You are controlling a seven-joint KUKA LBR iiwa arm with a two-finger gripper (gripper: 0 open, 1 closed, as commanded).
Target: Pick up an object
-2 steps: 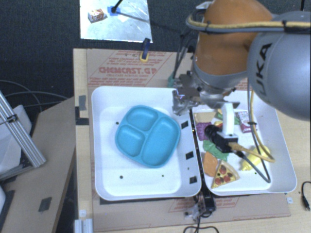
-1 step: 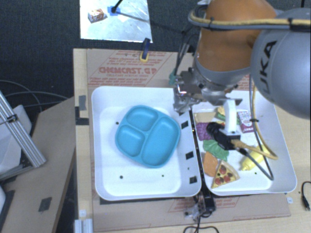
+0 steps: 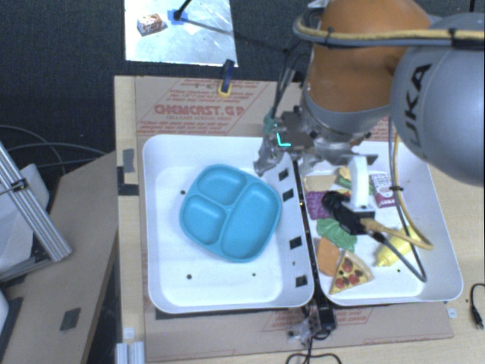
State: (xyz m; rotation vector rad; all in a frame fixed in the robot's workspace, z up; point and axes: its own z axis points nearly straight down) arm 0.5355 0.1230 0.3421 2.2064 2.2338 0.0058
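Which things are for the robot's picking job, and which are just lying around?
For the job: gripper, blue plate, pizza slice, green leaf.
Just lying about: cardboard sheet, shiny sheet, metal rail.

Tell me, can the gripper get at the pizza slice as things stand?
Probably yes. The pizza slice lies uncovered at the near end of the right bin, with nothing on top of it. The gripper hangs over the bins' far end, and the way to it looks free.
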